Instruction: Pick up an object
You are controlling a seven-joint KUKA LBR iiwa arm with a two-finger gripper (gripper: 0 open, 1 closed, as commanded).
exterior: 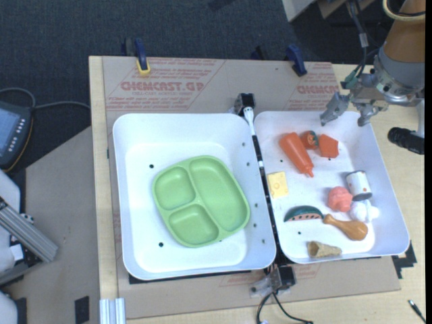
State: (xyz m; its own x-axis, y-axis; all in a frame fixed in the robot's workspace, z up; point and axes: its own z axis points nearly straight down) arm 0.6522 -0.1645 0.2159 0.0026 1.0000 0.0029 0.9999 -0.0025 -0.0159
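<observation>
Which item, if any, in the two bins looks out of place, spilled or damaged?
Nothing stands out. The green divided plate lies flat in the left bin, turned slightly askew. The toy foods, such as the orange bottle and drumstick, lie loosely scattered in the right bin, which suits a picking setup. The gripper hangs open above.

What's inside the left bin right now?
A green divided plate lies in the left bin, its three compartments bare. Whatever is beneath the plate is covered.

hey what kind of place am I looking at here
Probably a robotics lab bench for pick-up trials: two white bins clamped on a board, toy food like a chicken drumstick, and a robot gripper above.
</observation>
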